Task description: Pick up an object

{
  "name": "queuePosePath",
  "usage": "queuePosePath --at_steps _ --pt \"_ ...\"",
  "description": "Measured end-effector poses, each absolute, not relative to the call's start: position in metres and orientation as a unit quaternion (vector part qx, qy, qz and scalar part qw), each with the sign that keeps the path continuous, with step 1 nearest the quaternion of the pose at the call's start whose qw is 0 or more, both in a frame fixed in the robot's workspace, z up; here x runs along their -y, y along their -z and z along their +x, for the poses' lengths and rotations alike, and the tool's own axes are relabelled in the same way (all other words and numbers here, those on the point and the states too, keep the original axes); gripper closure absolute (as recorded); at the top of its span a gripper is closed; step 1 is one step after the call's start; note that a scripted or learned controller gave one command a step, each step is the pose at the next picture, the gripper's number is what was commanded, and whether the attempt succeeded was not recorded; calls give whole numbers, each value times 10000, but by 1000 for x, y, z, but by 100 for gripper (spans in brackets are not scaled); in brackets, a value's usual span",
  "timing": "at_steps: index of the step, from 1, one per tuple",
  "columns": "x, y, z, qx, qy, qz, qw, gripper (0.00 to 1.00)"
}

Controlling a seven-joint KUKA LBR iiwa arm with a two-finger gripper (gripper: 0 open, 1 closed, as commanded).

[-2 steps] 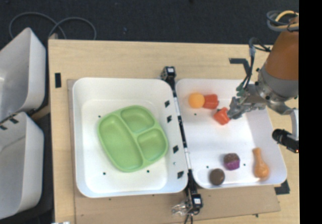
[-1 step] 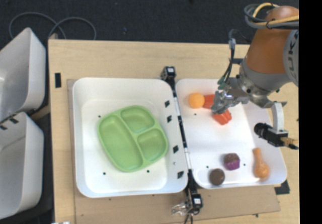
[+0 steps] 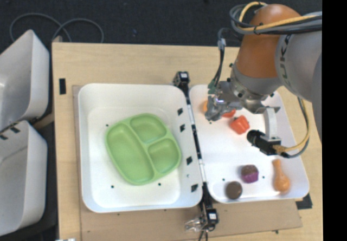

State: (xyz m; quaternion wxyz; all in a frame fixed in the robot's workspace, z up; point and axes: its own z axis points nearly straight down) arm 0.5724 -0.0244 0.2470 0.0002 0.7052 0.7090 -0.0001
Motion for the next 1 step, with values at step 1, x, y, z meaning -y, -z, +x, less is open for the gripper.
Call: queuePosePath --at_steps 1 --pt "-34 -241 577 -7094 -2 7048 0 100"
